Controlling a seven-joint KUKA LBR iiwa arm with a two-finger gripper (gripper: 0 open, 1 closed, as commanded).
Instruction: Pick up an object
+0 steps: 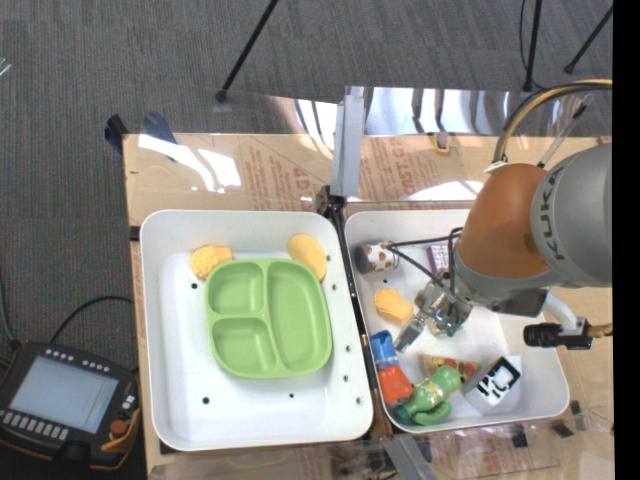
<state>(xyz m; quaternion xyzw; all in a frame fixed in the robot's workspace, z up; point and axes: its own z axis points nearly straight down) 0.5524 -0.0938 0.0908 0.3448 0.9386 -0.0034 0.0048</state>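
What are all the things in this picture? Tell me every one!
left bin: 1, white, bench's left side
right bin: 1, white, beside it
divided plate: 1, green, left bin
bumpy piece: 1, yellow, at the plate's top left
smooth piece: 1, yellow, at the plate's top right
spotted cup: 1, brown and white, right bin, top left
soft-looking piece: 1, yellow-orange, right bin
blue piece: 1, blue, right bin's left wall
green toy: 1, green, right bin's front
box: 1, black and white, right bin
arm: 1, grey and orange, over right bin
pincer: 1, grey, beside the yellow-orange piece
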